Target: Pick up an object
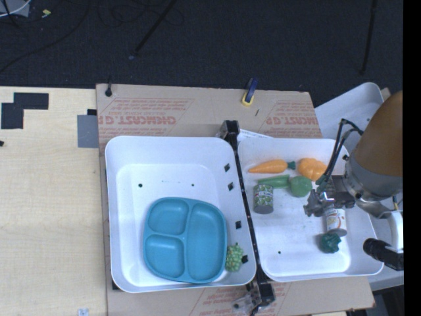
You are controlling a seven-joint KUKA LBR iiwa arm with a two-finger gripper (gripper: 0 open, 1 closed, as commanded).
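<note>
My gripper (321, 201) hangs low over the right bin (289, 268), near its right side, with the grey arm and its orange band (388, 137) coming in from the right. A small tin with a white label (336, 222) stands just below and to the right of the gripper, close to it or touching. A teal lump (330, 243) lies in front of the tin. An orange carrot (266, 166), an orange fruit (310, 168) and a green piece (297, 185) lie at the back of the bin. A dark green-labelled can (263, 198) stands to the gripper's left.
The left bin (122, 176) holds a blue divided plate (185, 239) and a green grape bunch (233, 257) by the dividing wall. A black clamp (230, 129) sits at the back where the bins meet. Cables run from the arm above the gripper.
</note>
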